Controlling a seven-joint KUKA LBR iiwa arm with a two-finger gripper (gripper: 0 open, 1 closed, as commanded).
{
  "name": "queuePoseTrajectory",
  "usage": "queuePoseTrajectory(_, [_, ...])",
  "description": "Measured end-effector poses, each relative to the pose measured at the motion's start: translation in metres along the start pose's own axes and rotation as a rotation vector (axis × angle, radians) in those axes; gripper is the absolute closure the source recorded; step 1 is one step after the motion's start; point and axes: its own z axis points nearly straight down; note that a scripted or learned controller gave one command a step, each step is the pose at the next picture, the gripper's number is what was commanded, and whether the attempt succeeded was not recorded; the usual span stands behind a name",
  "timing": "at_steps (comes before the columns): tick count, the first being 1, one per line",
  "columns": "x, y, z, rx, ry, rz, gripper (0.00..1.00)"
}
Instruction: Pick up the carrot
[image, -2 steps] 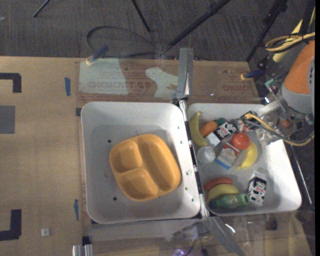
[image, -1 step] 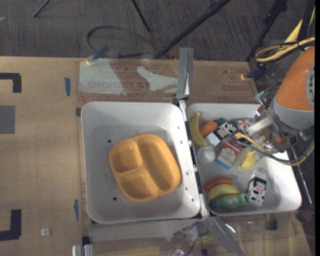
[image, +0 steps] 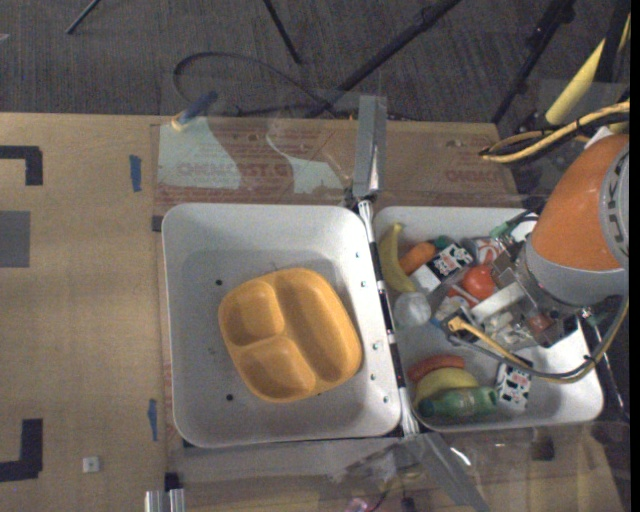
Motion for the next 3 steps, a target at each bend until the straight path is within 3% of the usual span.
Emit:
queuePoseTrajectory(1, [-0.004, -0.010, 0.015, 0.001, 0.000, 0.147, 1.00])
queuePoseTrajectory(2, [0.101, 0.005, 0.018, -0.001, 0.001, 0.187, 1.00])
queuePoseTrajectory(3, [0.013, -0.030, 0.024, 0.000, -0.001, 0.089, 1.00])
